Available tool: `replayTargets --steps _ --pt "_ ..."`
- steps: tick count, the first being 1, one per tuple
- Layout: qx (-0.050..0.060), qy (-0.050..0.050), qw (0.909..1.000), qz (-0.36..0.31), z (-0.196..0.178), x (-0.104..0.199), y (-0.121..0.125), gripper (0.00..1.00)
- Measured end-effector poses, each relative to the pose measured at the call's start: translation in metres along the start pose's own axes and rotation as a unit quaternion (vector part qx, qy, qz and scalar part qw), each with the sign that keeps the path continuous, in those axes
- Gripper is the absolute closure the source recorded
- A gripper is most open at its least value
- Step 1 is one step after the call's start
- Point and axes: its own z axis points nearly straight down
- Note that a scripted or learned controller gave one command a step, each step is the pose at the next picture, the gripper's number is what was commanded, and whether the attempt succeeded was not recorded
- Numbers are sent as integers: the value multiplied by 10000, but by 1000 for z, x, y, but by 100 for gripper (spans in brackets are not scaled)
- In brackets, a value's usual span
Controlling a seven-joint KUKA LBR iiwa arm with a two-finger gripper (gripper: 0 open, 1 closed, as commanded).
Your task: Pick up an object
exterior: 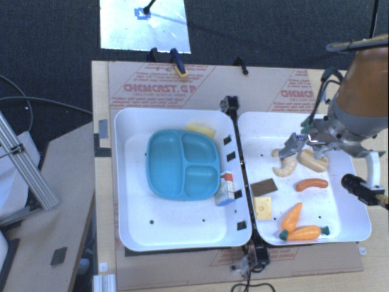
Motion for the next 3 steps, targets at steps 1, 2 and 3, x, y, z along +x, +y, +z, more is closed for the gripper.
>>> replayTargets --steps 1,2,3 --pt "-7 -20 10000 34 21 -79 40 0" --pt "11 -8 10000 32 173 -115 17 0" --pt "-62 -28 10000 18 43 -123 7 0"
